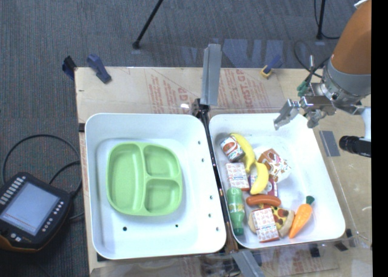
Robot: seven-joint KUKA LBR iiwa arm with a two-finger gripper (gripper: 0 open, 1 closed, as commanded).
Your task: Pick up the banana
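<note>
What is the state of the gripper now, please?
Gripper: open, holding nothing, above the far right corner of the right bin, away from the bananas.

Two yellow bananas in right bin: banana (244, 146) lying diagonal; second banana (260, 179) curved, just below it.

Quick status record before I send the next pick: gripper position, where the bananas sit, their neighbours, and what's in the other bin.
gripper: above the right bin's far right corner, fingers spread, nothing between them
right bin: holds the toy food
bananas: two; upper banana beside a small can; lower banana above a hot dog
other items: carrot, green bottle
left bin: holds a green divided plate
banana picked: not yet
</note>
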